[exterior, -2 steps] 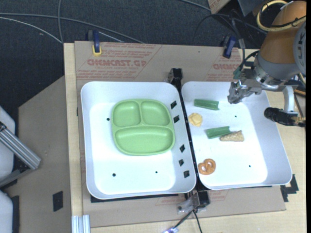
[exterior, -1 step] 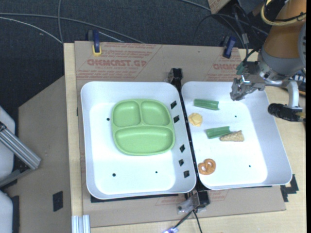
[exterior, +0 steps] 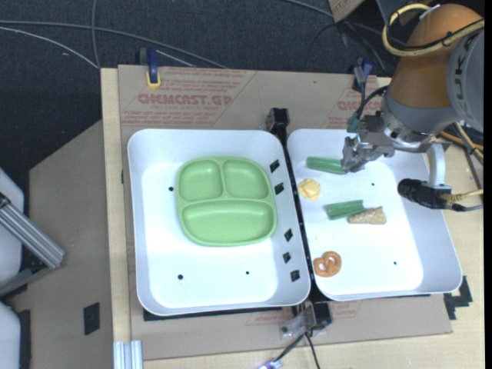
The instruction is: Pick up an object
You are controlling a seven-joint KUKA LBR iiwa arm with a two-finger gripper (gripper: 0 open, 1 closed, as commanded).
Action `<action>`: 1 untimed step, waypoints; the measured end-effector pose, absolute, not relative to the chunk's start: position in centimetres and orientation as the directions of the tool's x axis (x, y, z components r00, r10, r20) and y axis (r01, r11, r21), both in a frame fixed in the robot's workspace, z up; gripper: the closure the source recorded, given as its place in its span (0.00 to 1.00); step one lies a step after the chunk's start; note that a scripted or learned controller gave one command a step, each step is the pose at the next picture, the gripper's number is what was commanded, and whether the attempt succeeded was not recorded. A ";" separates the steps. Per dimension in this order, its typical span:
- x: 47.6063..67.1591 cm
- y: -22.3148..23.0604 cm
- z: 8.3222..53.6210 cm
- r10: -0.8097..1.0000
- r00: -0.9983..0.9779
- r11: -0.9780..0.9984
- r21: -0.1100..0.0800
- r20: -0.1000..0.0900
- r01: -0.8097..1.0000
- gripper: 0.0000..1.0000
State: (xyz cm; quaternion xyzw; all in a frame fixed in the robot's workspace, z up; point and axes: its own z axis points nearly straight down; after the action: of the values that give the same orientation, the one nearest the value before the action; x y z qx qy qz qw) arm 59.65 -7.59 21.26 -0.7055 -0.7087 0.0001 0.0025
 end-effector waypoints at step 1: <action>58.0 -2.1 20.5 1.000 -0.005 0.005 -0.004 0.003 1.000 1.00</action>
State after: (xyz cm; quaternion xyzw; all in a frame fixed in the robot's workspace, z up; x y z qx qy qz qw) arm 58.00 -2.14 20.49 -0.7052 -0.7090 0.0003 0.0027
